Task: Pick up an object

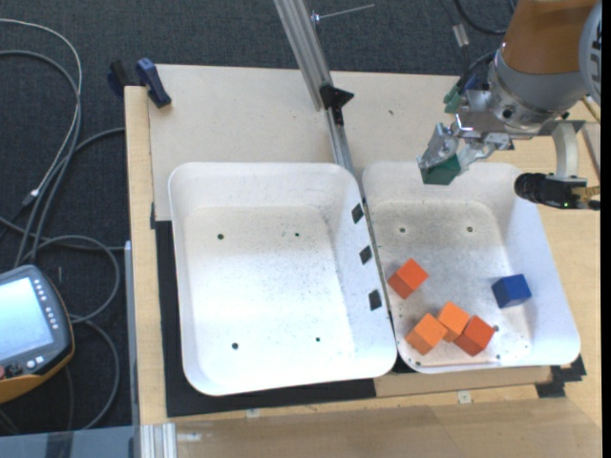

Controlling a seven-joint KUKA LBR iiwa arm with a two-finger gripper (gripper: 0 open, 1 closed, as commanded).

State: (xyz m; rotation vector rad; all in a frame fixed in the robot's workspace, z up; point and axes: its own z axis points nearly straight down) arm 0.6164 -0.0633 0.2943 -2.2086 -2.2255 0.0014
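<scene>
Bench-top right bin (535, 256) holds blocks; the gripper (441, 168), pinching a green block (441, 171), should lift straight.

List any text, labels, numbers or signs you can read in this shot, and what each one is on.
None can be read.
The handheld pendant at the left edge has a lit screen, too blurred and washed out to read.
The three dark tags along the rim between the bins show no legible marks.
The blocks, the gripper and the blue clamp carry no visible lettering.
</scene>
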